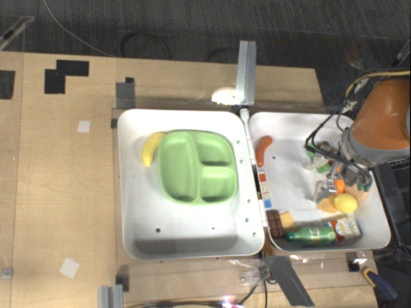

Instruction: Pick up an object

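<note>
Seen from above at a slant: wooden surface [58,191] carrying two shallow white bins side by side. Left bin [186,239] holding a green divided tray [196,165], with a yellow banana [151,147] tucked against the tray's left edge, touching or just beside it. Right bin [289,133] holding the clutter: an orange-red sausage-shaped toy [263,149] near the dividing wall, upper left; a green bottle [313,236] lying on its side along the near wall; a brown chocolate-like block [275,222] just left of the bottle; a small packet with red and yellow print [349,227] at the bottle's right end; a yellow lemon [345,203] just above that packet.

Reaching in from the right, grey arm with orange band [384,113], wrist lowered over the right side of the right bin. Hand [334,183] hanging just above and left of the lemon, close to or touching it. Fingers tangled visually with cables and small orange parts; apart or together, cannot tell. Nothing plainly seen between them.
</note>
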`<state>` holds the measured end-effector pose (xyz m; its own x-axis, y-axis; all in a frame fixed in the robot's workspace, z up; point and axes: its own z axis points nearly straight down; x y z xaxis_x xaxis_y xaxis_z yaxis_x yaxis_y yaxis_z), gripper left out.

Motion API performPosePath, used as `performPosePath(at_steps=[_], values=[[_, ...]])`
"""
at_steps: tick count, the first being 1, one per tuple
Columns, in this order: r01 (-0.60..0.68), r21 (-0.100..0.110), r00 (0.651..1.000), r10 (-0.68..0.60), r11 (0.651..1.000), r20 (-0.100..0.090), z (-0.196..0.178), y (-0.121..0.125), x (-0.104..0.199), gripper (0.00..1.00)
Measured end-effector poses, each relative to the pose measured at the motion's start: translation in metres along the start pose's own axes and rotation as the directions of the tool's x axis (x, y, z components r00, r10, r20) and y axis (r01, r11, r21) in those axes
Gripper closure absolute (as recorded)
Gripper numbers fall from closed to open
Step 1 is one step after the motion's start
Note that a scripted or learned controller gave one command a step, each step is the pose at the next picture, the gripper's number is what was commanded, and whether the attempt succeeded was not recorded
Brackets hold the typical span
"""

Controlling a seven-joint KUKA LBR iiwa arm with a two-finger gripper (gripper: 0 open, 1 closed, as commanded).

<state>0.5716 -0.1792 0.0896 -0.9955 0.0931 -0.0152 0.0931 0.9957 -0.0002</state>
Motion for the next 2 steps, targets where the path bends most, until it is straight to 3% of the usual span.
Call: performPosePath(at_steps=[1,2], values=[[-0.058,0.002,0.998,0.058,0.998,0.002,-0.001,0.023,0.021,0.00],[-0.062,0.002,0.998,0.062,0.998,0.013,-0.003,0.008,0.078,0.00]])
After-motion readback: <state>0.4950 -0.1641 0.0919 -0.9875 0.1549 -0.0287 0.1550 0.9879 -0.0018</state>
